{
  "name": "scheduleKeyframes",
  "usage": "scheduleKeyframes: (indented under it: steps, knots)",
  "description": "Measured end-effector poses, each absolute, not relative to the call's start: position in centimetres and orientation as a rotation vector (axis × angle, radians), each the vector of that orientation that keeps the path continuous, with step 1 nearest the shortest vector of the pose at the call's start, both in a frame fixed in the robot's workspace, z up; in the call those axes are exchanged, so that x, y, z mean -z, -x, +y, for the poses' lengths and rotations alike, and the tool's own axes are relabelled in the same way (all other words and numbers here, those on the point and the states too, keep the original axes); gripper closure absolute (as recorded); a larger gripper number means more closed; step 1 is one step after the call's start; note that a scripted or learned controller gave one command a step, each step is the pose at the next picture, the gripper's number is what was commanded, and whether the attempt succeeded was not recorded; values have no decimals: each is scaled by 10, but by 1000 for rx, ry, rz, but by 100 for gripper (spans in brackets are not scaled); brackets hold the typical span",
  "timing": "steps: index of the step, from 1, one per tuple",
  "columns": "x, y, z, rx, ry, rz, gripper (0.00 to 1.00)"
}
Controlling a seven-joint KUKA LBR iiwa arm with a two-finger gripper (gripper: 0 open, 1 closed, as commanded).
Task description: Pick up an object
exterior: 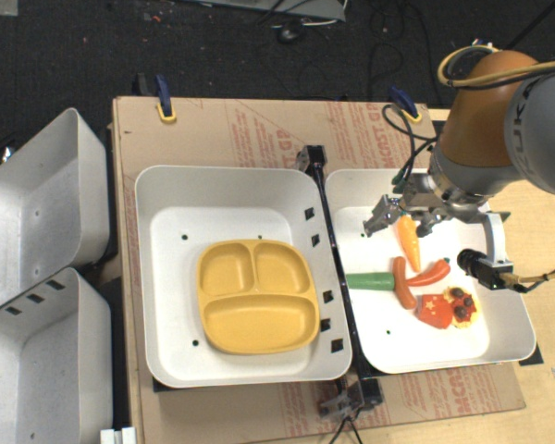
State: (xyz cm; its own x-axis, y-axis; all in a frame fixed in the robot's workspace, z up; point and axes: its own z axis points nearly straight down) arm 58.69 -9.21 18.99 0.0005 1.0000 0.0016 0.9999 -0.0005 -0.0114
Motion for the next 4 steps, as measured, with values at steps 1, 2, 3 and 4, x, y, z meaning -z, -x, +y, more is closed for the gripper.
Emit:
scheduleKeyframes:
  steps: [1,2,3,4]
  knots:
    - [-195,-590,-92,-1,2220,-2222,0]
    - [-132,-585,-95,-7,2219,-2216,0]
    - [-90,-584,-94,-5,2219,-2218,0]
    - [-102,-585,-94,0,2224,-2219,100]
